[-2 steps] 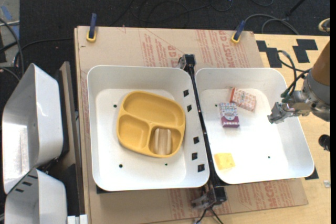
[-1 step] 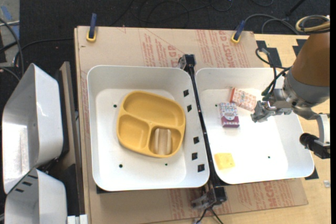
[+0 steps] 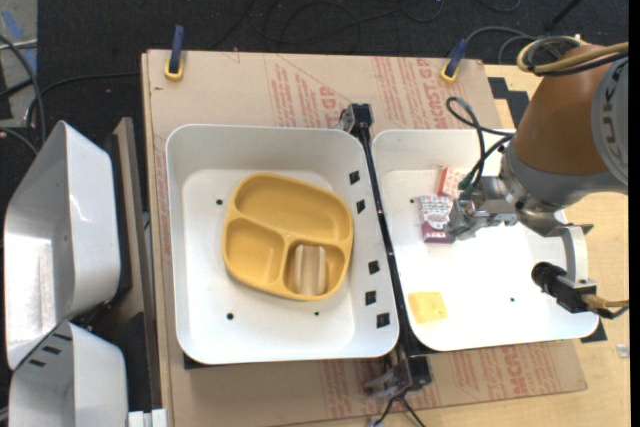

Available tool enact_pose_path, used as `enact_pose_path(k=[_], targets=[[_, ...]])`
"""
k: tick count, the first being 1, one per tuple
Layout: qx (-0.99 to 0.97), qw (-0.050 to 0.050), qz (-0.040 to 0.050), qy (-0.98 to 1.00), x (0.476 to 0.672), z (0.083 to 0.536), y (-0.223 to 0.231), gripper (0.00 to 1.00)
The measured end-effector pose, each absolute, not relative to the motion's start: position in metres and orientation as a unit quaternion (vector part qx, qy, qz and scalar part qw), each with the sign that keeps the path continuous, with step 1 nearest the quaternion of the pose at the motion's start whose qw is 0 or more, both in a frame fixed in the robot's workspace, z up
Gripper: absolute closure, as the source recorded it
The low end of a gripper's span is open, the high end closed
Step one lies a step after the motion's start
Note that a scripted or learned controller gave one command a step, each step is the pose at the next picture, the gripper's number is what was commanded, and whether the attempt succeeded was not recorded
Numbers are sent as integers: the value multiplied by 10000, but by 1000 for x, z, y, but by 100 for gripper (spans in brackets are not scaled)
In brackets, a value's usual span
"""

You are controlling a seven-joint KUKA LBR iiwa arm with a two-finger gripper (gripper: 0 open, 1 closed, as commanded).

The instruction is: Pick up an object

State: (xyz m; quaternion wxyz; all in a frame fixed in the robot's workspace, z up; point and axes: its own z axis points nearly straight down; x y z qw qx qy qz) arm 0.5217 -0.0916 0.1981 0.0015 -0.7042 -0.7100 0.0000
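The bench is taken up by two shallow white bins set side by side on a cardboard sheet. The left bin [image 3: 190,245] is occupied by a yellow divided plate [image 3: 270,215], in whose lower right compartment a pale, rounded beige item [image 3: 308,268] is lodged (what it is cannot be made out).

The right bin [image 3: 500,315] is entered from the right by the grey arm with its orange band [image 3: 565,130], which is bent low over the bin's upper half. The gripper [image 3: 468,218] is seen at the end of the wrist, pointed leftward toward the divider between the bins. How it is set cannot be told, since it is hidden beneath the wrist hardware.

Three small things are found in this bin. A purple and white packet [image 3: 435,217] lies just to the left of the gripper, apparently touching or almost touching it, with its long axis running roughly up and down the view. A small red and white packet [image 3: 451,180] is placed just above it, close to the bin's far wall. A flat yellow square [image 3: 428,306] rests well apart, nearer the front edge.

The purple packet is judged the likeliest target, being nearest to the gripper. The coming move is judged to depend on that sideways offset: no object is seen held, so a short shift leftward would be needed before closing across the packet's narrow width.
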Motion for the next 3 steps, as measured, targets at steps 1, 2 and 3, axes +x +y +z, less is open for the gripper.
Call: enact_pose_path(k=[1, 2, 3], targets=[[-7040, -3, -10, -7102, 522, 217, -37, 100], [-7041, 10, 0, -7101, 516, 213, 20, 100], [-7040, 1, -10, -7102, 516, 235, 76, 100]])
